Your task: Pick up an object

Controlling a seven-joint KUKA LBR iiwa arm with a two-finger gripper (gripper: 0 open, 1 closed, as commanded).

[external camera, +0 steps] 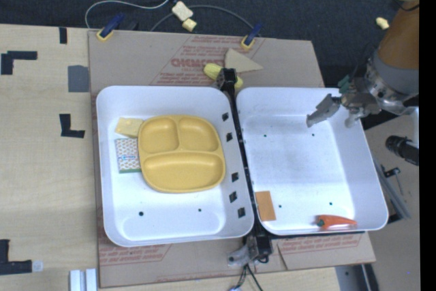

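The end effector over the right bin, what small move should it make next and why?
Probably swing toward the near edge of the right bin and stop above the orange carrot-like object. The end effector sits over the bin's far right corner with nothing between its fingers, and that object lies apart from the brown card, leaving room around it.

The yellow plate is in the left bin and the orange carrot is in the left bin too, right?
Not quite. The camera view shows the yellow plate in the left bin, but the orange carrot lies in the right bin, near its front edge.
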